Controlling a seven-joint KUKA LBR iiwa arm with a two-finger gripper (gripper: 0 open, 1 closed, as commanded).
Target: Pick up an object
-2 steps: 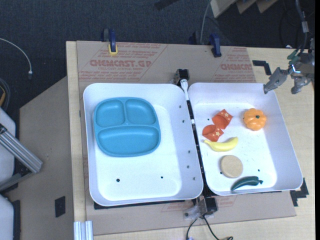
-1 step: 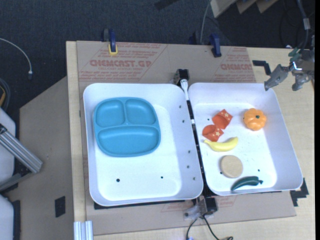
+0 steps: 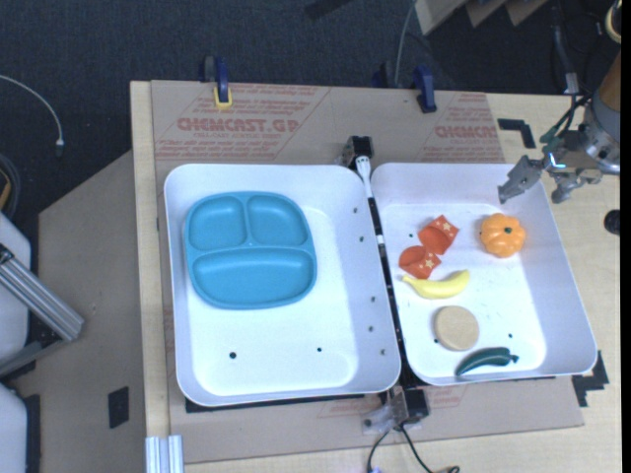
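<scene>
The arm was in the approach step, nothing picked yet. The gripper (image 3: 540, 177) hung over the far right edge of the right bin (image 3: 567, 313), its fingers spread apart and holding nothing. The nearest object was the orange pumpkin (image 3: 502, 235) (just below the fingers in the picture). The next move probably called for lowering over it and closing.

Toy foods (image 3: 456, 275) in right bin (image 3: 552, 294)
</scene>
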